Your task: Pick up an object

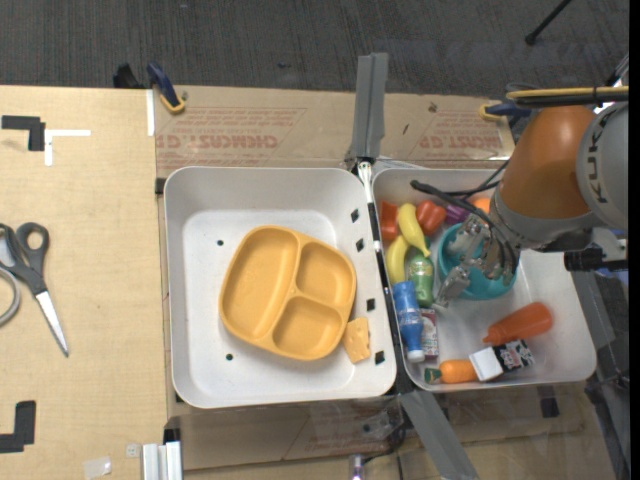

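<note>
The grey arm [560,168] reaches over the right bin [575,363], its gripper [462,268] low above a teal bowl [490,280] near that bin's middle, though whether it is open or closed cannot be told, while a yellow banana [410,226] lies toward the bin's far left corner.

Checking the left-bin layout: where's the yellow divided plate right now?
The yellow divided plate lies flat in the middle of the left bin, with a small yellow wedge touching its lower right edge, near the divider between the bins.
</note>
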You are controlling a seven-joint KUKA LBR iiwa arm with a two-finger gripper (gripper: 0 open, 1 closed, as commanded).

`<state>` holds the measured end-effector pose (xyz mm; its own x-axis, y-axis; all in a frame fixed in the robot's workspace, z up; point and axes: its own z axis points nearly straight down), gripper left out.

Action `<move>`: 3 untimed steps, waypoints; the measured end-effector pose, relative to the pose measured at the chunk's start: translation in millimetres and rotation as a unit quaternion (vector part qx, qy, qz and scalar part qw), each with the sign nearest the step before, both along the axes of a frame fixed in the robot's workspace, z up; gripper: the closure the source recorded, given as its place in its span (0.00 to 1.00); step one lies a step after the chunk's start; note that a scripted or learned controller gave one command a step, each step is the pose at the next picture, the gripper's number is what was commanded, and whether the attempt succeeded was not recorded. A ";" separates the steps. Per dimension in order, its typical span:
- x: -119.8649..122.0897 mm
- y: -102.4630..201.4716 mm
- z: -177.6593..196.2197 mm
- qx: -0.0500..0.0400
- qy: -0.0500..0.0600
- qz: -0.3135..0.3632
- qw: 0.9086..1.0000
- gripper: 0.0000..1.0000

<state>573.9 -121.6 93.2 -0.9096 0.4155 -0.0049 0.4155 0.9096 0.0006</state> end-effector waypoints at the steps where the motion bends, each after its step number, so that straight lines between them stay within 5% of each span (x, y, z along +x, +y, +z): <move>1: 62.0 -49.0 -0.4 0.009 0.034 0.009 0.999 0.00; 2: 66.7 21.4 0.2 0.000 0.001 -0.074 0.997 0.00; 3: 75.8 7.5 -0.2 0.001 0.001 -0.117 0.993 0.00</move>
